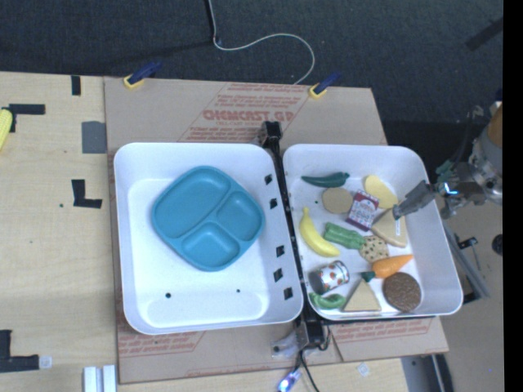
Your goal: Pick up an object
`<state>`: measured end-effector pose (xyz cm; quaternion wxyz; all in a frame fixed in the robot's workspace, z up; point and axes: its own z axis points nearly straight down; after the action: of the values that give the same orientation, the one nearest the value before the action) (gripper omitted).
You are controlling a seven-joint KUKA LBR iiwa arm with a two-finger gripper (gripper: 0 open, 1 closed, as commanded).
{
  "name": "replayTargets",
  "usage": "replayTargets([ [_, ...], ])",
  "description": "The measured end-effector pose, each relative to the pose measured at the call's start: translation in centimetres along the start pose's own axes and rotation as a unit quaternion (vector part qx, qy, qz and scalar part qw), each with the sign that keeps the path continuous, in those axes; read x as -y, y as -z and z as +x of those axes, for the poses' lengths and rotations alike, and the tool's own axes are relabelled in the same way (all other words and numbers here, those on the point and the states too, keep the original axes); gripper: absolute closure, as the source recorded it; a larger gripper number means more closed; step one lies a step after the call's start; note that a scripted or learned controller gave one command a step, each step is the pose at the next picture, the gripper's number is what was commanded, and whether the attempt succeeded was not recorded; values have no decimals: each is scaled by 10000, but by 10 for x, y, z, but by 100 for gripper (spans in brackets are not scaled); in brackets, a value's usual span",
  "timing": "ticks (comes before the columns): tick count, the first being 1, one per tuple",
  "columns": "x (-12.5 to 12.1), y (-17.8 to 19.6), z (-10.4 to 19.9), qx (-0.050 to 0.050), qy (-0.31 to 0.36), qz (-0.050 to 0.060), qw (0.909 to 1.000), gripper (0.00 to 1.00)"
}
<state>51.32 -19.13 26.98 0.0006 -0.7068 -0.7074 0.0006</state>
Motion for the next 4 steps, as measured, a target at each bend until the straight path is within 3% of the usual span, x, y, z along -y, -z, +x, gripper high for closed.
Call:
replayTargets([
  [1, 0, 10, 1, -3, 8, 4, 10000, 100],
  [2, 27, 88, 66, -2, 26, -17, 10000, 100],
  [3, 29, 153, 130, -1, 33, -28, 10000, 100],
  [4, 4, 187, 237, -4, 47, -27, 10000, 100],
])
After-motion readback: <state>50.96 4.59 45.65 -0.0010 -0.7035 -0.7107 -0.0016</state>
